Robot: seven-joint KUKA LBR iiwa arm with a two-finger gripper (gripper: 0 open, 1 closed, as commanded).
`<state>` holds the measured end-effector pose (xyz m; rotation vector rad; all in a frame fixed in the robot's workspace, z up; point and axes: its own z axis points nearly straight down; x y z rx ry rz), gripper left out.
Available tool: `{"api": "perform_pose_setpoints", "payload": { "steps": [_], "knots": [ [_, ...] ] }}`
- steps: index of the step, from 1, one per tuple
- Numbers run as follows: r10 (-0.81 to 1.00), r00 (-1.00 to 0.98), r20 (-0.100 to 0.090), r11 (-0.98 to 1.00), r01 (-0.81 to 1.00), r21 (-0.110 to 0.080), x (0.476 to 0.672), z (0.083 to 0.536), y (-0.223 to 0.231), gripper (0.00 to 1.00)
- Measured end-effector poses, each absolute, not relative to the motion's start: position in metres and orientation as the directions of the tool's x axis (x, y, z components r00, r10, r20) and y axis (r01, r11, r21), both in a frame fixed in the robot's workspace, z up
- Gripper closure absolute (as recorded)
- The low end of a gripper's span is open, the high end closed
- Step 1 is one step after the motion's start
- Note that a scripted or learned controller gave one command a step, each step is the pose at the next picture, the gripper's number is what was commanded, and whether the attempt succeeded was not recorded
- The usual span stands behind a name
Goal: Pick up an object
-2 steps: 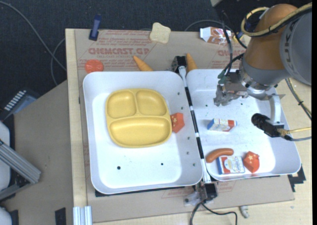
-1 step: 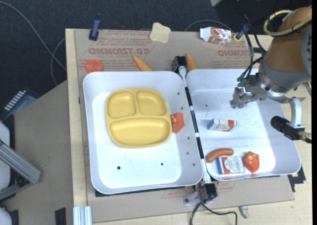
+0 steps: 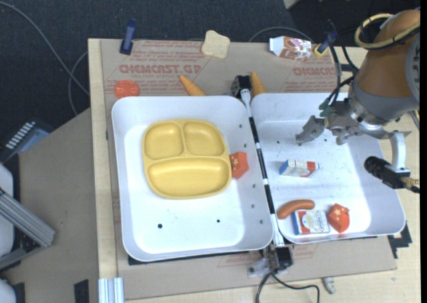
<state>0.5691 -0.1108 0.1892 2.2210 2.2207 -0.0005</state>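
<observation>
We see yellow divided plate mid left bin, red block at its right edge, small carton mid right bin, sausage, carton, strawberry along its near edge, gripper fingers spread, empty, above far part.

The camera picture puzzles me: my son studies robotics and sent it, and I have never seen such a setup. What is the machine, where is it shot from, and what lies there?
One camera looks down at a slant on a bench with two white bins. The grey and orange arm reaches in from the right; its gripper hangs over the right bin, nothing visibly between its jaws. That bin holds a small carton, a sausage, a second carton and a strawberry. The left bin holds a yellow divided plate and a small red piece.
</observation>
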Motion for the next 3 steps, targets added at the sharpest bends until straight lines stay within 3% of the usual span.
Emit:
{"api": "perform_pose_setpoints", "payload": {
  "steps": [1, 2, 3],
  "knots": [
    [1.0, 0.001, 0.001, -0.001, 1.0, -0.003, 0.58, 0.093, -0.137, 0.0],
    [1.0, 0.0, 0.001, 0.0, 1.0, -0.002, 0.558, 0.084, -0.145, 0.0],
    [1.0, 0.0, 0.0, 0.0, 1.0, 0.0, 0.559, 0.094, -0.144, 1.0]
  ]
}}
